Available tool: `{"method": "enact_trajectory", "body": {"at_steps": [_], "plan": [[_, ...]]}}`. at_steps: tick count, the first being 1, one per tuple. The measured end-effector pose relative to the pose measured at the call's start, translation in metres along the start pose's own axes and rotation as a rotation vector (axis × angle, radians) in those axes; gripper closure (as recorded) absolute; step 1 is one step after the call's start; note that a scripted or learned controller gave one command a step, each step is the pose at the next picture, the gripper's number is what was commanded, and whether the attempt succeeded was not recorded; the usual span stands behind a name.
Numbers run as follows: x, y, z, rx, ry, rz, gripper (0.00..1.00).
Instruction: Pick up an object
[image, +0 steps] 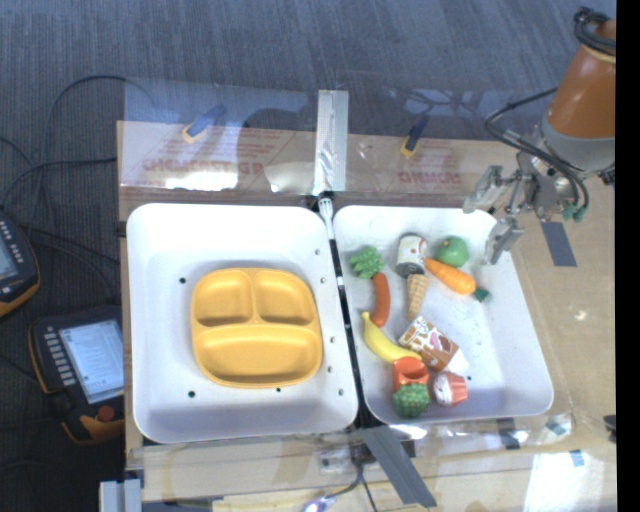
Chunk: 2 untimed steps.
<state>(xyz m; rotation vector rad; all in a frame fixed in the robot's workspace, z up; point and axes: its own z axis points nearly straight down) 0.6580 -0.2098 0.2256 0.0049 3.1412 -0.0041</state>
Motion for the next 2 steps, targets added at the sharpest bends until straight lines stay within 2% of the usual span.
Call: {"method": "enact_trajectory", "body": {"at_steps": [1,2], "plan": [[0.034,0.019,0.131,-0.002,-0.001,0.11,0.0],[0.059,0.02,0.135,0.002,-0.013,0.127,0.0]]}}
